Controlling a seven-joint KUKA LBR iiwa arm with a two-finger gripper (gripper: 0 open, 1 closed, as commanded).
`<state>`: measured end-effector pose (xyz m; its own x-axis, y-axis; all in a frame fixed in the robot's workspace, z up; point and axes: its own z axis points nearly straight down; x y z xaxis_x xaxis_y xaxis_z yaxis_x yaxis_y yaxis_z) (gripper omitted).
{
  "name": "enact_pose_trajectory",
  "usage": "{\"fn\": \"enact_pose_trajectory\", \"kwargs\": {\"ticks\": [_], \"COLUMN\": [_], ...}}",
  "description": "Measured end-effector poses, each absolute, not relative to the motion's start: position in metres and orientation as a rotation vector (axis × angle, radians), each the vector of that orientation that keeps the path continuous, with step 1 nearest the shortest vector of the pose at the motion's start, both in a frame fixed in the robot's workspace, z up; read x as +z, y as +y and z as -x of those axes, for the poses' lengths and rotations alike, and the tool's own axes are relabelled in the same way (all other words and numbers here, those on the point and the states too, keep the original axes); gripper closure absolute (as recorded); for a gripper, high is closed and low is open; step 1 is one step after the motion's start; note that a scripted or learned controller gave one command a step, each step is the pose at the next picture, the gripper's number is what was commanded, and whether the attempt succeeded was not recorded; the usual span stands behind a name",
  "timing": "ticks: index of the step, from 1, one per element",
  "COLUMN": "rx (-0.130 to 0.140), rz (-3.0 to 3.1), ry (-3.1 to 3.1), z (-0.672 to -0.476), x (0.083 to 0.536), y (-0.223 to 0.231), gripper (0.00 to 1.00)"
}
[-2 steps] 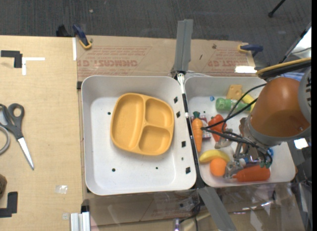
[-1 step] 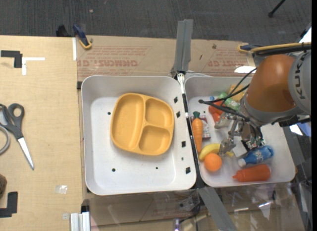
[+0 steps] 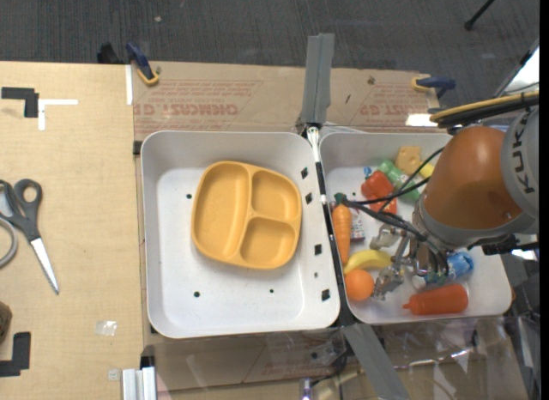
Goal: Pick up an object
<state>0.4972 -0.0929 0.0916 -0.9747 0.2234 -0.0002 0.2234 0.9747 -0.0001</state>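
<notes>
Metal and grey plastic are hanging low over the right bin (image 3: 493,297), where the gripper (image 3: 400,274) is reaching down from the orange-banded wrist among the toy food. Whether it is open or closed I cannot tell; cables and the bulk of the wrist are hiding the tips, and nothing is visibly sitting between them.

Just left of the gripper a yellow banana (image 3: 367,260) is lying on the bin floor, with a round orange fruit (image 3: 359,285) touching its near side. Just right and nearer, a red pepper-like piece (image 3: 437,300) is lying lengthwise along the near wall, a small blue item (image 3: 461,264) beside it. Farther left, a carrot (image 3: 342,228) is resting along the dividing wall. Toward the far side, a red piece (image 3: 377,185), something green (image 3: 391,171) and a yellow piece (image 3: 409,159) are crowding together.

Any of these is serving as the thing to pick up. They are looking like hollow moulded plastic: light, stiff, smooth and likely slippery, not fragile. The banana and the long red piece are offering the best hold, taken across the narrow middle; the round fruit is likely to roll or squirt out of a pinch.

The left bin (image 3: 163,244) is holding a yellow divided plate (image 3: 247,215). Scissors (image 3: 31,227) are lying well apart on the wooden bench at far left.
</notes>
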Motion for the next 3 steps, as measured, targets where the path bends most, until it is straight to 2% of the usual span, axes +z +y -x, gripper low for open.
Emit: {"fn": "enact_pose_trajectory", "kwargs": {"ticks": [1, 2, 3], "rx": [0.000, -0.001, 0.000], "rz": [-0.364, -0.478, -0.717], "ry": [3.118, 3.099, 3.050], "z": [-0.550, -0.609, -0.643], "x": [0.111, 0.093, 0.127], "y": [-0.126, -0.133, -0.220], "gripper": [0.00, 0.00, 0.00]}}
